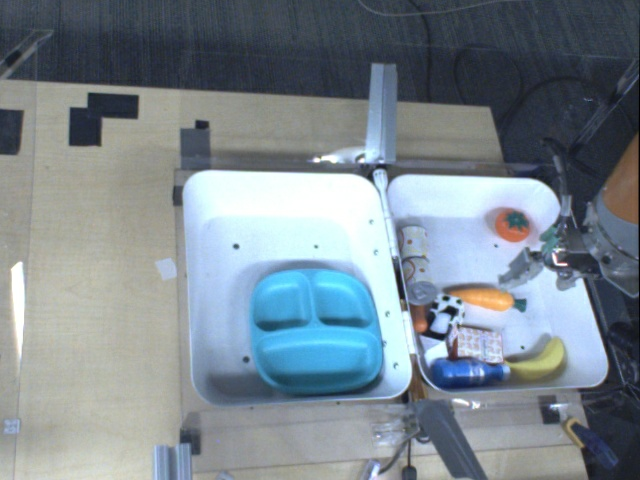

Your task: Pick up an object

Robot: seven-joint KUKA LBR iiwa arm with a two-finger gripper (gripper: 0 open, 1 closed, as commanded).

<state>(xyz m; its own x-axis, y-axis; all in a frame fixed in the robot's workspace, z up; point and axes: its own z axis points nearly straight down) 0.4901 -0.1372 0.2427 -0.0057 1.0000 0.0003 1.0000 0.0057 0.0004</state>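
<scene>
A grey KUKA arm with an orange band reaches in from the right over the right bin [575,368], its gripper [545,258] hanging above the bin's right side with nothing seen between its fingers. One metal finger points left toward the middle of the bin, but whether the fingers are spread or pressed together cannot be told from this angle.

Below and left of the gripper lies an orange carrot [483,299] with a green tip, stretched across the bin floor. A small orange tomato-like toy [512,224] with a green top sits near the bin's back wall, just up and left of the gripper. Along the front wall rest a yellow banana [538,360], a blue bottle [465,373] and a patterned red-and-white packet [478,344], packed close together. A black-and-white toy [445,315] sits beside the carrot's left end, and a pale can [413,241] lies against the divider.

The left bin [215,268] on the counter [90,298] holds a blue compartment tray [315,330] toward its front.
</scene>
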